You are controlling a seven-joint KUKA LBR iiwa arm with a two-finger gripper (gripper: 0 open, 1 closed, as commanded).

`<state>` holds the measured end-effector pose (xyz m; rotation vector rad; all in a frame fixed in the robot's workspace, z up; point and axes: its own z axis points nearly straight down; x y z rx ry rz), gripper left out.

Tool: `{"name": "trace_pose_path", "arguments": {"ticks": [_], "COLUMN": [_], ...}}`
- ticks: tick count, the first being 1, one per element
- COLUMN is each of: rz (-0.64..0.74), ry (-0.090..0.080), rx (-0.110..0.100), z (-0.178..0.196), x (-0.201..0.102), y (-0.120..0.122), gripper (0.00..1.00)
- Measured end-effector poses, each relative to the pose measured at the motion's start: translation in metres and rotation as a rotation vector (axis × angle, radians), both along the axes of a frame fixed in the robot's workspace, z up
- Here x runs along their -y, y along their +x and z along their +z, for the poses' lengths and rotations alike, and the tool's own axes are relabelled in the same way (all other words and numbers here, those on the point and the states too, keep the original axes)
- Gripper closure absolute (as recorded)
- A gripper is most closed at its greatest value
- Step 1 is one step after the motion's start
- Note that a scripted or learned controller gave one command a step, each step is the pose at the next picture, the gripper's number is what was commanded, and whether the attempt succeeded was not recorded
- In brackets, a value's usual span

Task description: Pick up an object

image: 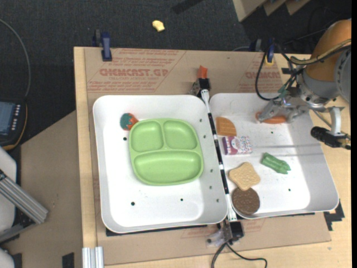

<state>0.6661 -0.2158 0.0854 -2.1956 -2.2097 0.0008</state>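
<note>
The orange toy (271, 116) lies in the right bin (312, 200), near its back wall, under the claw (283, 106) (open or closed, hard to tell). It could slip away if pinched off-centre.

Single fixed overhead camera, slanted view of bench and both bins

The camera looks down from above the near edge of the bench (167, 71), facing its far edge, set far enough off to take in the left bin (111, 166) and right bin (312, 177) whole, the bench's far corners, and dark floor beyond; the arm (329, 66) enters at the right edge of the view, over the right bin's far right corner
</note>
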Motion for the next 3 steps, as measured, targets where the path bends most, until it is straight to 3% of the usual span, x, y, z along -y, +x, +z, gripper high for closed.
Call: {"name": "trace_pose_path", "arguments": {"ticks": [3], "rz": [0.0], "ry": [0.0], "rx": [0.0], "z": [0.0], "x": [0.0], "y": [0.0], "gripper": [0.0]}}
